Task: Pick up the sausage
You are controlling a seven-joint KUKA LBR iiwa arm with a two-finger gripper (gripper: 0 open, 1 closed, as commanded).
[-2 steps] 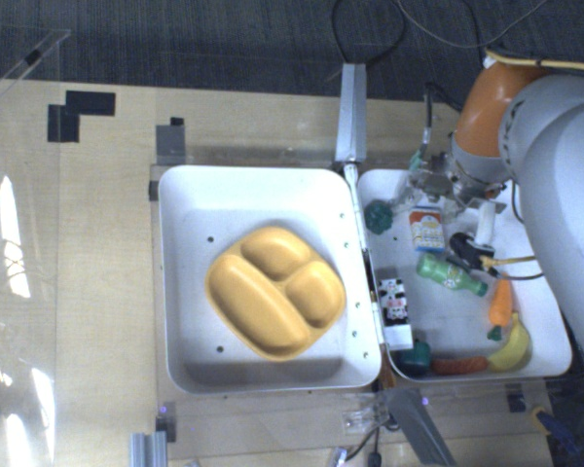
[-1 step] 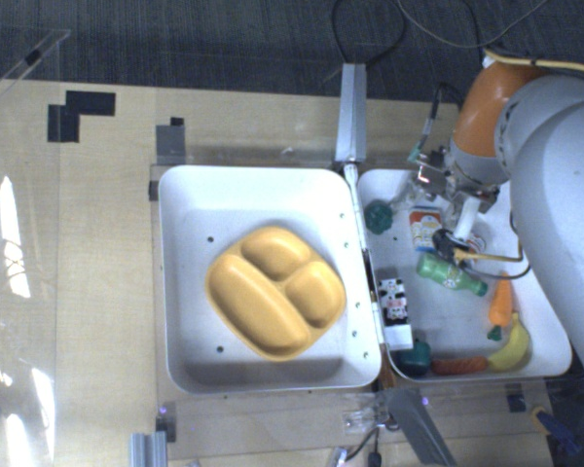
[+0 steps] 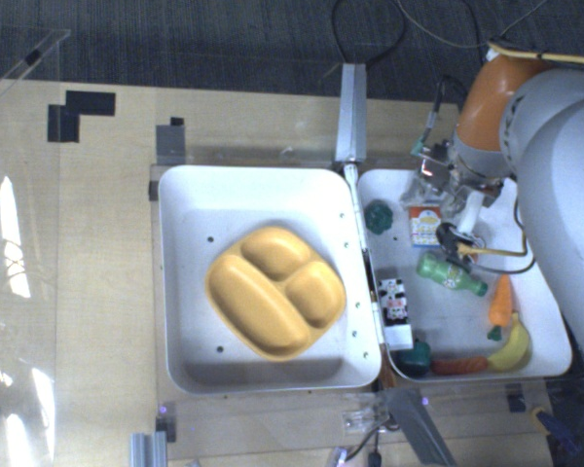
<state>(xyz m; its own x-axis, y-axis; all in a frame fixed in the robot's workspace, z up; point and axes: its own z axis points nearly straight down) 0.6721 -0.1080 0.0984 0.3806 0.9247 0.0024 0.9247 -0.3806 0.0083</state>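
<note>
Here the arm [image 3: 555, 144] bends down over the right bin [image 3: 545, 358], apparently.

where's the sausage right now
The sausage lies along the near wall of the right bin, between a dark green item and the banana.

This is a robotics lab bench, not a home or shop: a pale wooden benchtop [image 3: 78, 290] carries two shallow white plastic bins [image 3: 175, 261] fixed side by side, split by an upright grey metal post [image 3: 351, 105] at twelve o'clock. Loose black cables [image 3: 370, 27] loop over dark carpet, black tape marks [image 3: 78, 110] sit at ten o'clock, and a bulky grey arm with an orange band [image 3: 535, 115] enters at two o'clock.
</note>
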